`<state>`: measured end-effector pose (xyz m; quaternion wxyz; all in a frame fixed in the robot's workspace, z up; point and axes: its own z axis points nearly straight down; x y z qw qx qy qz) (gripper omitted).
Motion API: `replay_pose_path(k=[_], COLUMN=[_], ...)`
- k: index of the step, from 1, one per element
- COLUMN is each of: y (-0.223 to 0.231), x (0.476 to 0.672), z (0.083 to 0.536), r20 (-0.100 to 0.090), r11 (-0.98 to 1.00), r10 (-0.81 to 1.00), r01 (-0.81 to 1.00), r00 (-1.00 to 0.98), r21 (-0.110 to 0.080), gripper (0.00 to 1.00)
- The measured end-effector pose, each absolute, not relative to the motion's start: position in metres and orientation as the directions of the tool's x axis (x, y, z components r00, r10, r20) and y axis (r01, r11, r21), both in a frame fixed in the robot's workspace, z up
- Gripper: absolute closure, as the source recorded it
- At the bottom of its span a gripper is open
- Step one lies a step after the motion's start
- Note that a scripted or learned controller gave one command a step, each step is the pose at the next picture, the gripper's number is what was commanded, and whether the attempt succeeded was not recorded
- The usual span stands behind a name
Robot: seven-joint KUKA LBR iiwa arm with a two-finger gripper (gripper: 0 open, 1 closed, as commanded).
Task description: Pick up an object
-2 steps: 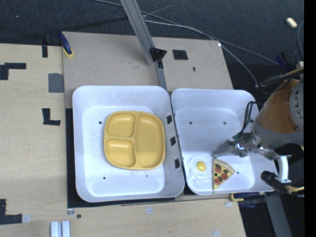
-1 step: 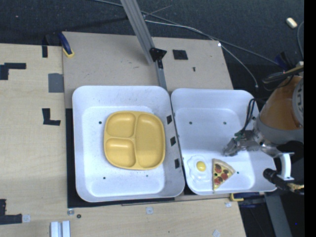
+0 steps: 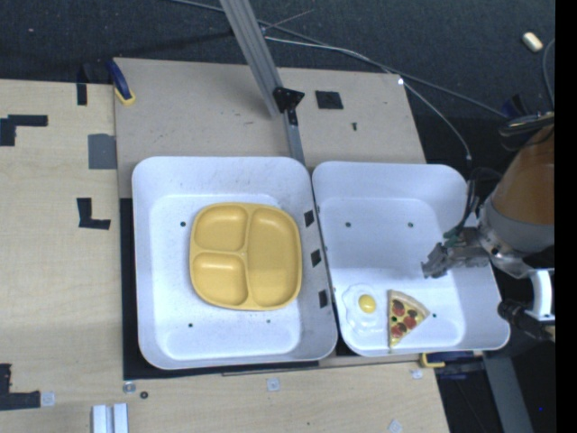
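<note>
arm [image 3: 527, 197]: cut off at right | tool [image 3: 439, 262]: fingers blurred

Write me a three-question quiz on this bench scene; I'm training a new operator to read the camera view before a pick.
1. True or false: the yellow divided plate lies in the left bin.
2. Which toy foods lie in the right bin?
3. Multiple choice: the claw is A) over the left bin, B) at the right bin's right side, above the pizza slice, C) off the bench.

Key: 1 true. 2 fried egg and pizza slice, along the near wall. 3 B.
</note>
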<state>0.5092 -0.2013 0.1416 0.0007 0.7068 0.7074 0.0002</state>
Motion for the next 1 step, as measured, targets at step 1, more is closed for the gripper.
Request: replay_pose_path(k=[1], y=[-0.2021], x=[0.5132], z=[0.2046], r20=[-0.002], r11=[0.002], r10=[1.000], r01=[1.000], r00=[-0.002], r21=[0.005], gripper=[1.00])
